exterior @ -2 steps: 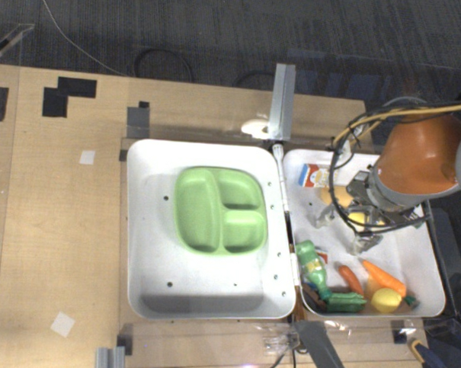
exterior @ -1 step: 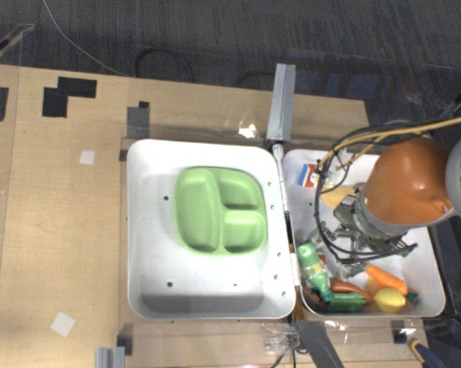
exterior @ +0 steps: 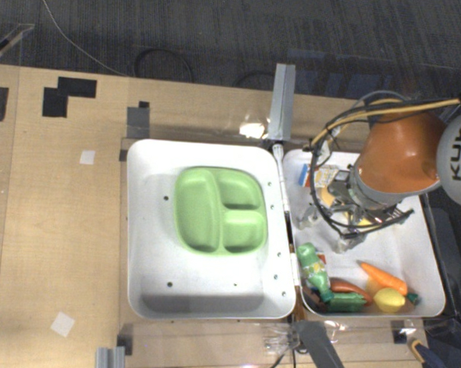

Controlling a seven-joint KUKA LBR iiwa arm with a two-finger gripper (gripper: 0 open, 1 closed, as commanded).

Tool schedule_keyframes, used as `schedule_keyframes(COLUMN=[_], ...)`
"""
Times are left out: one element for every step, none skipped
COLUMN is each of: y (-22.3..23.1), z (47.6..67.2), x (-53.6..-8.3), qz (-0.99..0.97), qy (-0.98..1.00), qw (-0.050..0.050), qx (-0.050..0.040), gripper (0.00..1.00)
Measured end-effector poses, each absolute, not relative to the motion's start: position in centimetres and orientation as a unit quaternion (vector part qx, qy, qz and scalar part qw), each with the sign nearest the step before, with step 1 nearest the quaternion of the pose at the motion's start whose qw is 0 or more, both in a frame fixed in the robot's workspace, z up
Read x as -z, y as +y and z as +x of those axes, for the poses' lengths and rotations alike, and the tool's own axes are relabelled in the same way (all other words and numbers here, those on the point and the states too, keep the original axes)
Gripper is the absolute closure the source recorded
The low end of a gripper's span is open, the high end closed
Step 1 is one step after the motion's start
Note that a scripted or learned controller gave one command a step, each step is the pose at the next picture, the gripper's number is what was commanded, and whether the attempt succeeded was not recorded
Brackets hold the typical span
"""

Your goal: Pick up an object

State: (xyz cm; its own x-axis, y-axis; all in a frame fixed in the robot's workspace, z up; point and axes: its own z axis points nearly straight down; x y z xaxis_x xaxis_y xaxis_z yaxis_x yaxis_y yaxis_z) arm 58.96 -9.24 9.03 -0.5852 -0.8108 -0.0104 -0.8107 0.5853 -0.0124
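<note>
Currently, arm: reaches in from the right, its orange band over the upper part of the right bin [exterior: 431, 299].
Gripper [exterior: 349, 232]: low inside the right bin, mostly hidden under the wrist and its cables; whether it is spread or closed cannot be told, and nothing is visibly pinched.
Candidate objects: all in the right bin. A carrot [exterior: 382, 277] and a yellow lemon-like piece [exterior: 389, 300] lie near the front right corner; a green bottle-like item [exterior: 309, 259], a dark green vegetable [exterior: 346, 302] and a red piece [exterior: 346, 287] crowd the front left corner. A blue-and-white packet [exterior: 304, 175] sits at the back (partly behind cables).
Left bin [exterior: 142, 290]: holds a green divided tray [exterior: 218, 209], well apart from the arm.
Step judged: descent or search over a bare patch of bin floor, between the back items and the front cluster.
Risk 1: closing on nothing, since the tool appears to sit beside the toys, not over one.
Risk 2: front-corner items touch one another, so a grasp there could nudge a neighbour or catch two.
Risk 3: rounded plastic shapes may squirt out of a pinch; the bin wall near the corner limits approach.
</note>
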Motion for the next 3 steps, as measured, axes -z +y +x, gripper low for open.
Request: schedule_keyframes(y=[-9.0,-15.4,-18.0], z=[52.1,53.3,49.4], x=[-9.2,-11.8,-9.2], qz=[-0.421,-0.607,-0.624], qy=[0.907,0.795,0.782], qw=[0.01,0.003,0.008], qx=[0.0053,0.0027,0.0078], gripper=[0.0,0.0,0.0])
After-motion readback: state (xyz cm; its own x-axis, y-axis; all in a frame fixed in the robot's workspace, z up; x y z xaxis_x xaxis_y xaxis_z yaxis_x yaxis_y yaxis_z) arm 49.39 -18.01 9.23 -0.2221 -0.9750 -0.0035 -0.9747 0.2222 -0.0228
